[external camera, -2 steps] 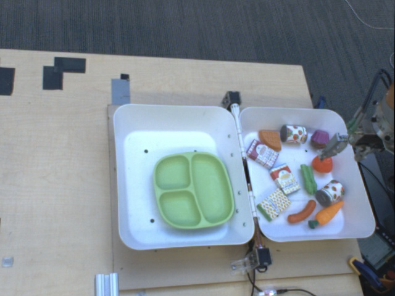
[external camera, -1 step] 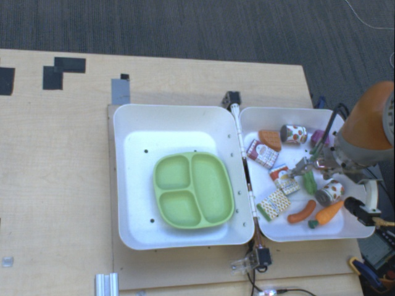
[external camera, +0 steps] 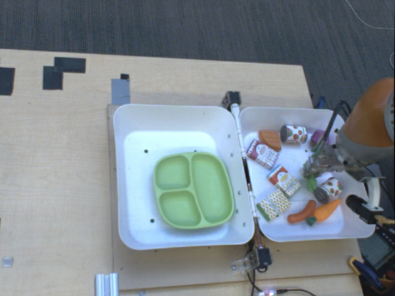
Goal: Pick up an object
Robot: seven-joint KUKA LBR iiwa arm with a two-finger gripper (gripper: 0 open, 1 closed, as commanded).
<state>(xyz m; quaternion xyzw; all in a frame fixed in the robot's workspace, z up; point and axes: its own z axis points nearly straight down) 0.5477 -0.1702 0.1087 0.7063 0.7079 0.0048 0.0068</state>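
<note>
My gripper (external camera: 316,169) is low in the right bin (external camera: 355,230), over its right half, with the orange-banded arm (external camera: 373,116) behind it. Directly below it lie a small green item (external camera: 311,181) and a tipped can (external camera: 328,190). An orange carrot (external camera: 325,211) and a red piece (external camera: 300,215) lie near the bin's front. To the gripper's left are a small picture box (external camera: 284,180), a patterned box (external camera: 274,203) and a red-and-white carton (external camera: 262,154). An orange wedge (external camera: 270,139) and another can (external camera: 294,134) sit at the back.
The left bin (external camera: 133,165) holds a green divided plate (external camera: 193,190). A purple item (external camera: 318,138) lies by the right bin's back wall. A ridge (external camera: 242,159) separates the two bins. Cables and a clamp (external camera: 256,258) sit at the bench front.
</note>
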